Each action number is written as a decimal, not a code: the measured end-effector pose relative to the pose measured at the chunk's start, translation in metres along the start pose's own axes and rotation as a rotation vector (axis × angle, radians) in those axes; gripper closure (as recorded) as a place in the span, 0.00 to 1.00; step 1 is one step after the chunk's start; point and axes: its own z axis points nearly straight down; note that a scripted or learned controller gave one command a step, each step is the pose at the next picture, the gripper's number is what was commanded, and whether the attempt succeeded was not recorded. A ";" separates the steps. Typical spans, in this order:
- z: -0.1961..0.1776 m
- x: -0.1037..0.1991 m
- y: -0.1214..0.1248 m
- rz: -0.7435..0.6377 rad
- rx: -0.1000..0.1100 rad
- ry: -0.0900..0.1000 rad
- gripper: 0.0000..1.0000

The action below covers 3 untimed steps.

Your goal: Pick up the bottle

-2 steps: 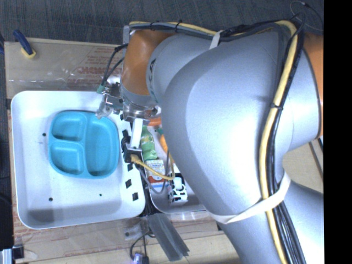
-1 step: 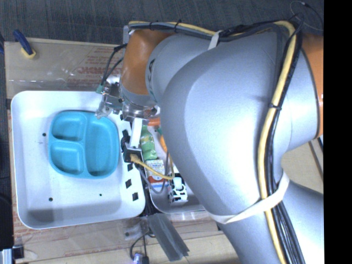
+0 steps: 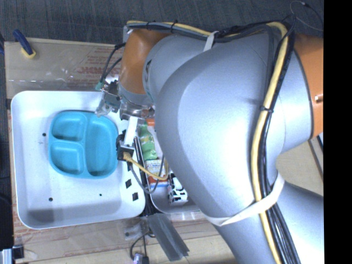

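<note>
The bottle (image 3: 147, 143) is clear with a green label and an orange cap. It lies in the right bin (image 3: 159, 202), close to that bin's left wall, and the arm hides part of it. My gripper (image 3: 110, 102) hangs below the orange wrist band, over the back right corner of the left bin (image 3: 27, 164). It is up and to the left of the bottle. Nothing shows between the gripper and the bottle that would tell of a hold.
A blue divided plate (image 3: 82, 143) lies in the left bin, just left of the gripper. The grey arm (image 3: 231, 125) covers most of the right bin. A blue and yellow tool (image 3: 23, 43) lies on the bench at the back left.
</note>
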 end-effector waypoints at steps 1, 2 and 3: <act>0.006 0.004 0.014 0.063 0.007 -0.006 0.00; 0.006 0.004 0.014 0.053 0.008 -0.007 0.00; 0.005 0.005 0.014 0.072 0.007 -0.005 0.00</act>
